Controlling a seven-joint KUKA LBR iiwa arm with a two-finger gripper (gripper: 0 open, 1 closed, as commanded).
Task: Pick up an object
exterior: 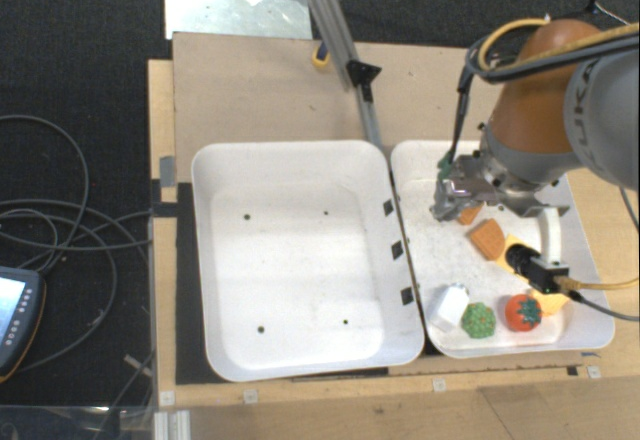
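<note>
My gripper (452,200) hangs low over the back left part of the right bin (420,258). Just to its right and front a small orange piece (467,216) peeks out from under it, and whether they touch I cannot tell. An orange-brown block (488,239) lies a little further forward. Along the bin's front edge sit a white block (450,305), a green knobbly ball (478,320), a red round fruit (522,313) and a yellow piece (553,304).
The left bin (215,258) lies beside the right one, its wall meeting it near the gripper. A grey slanted pole (335,23) crosses the bench behind the bins. Cables and a tablet lie on the floor at far left.
</note>
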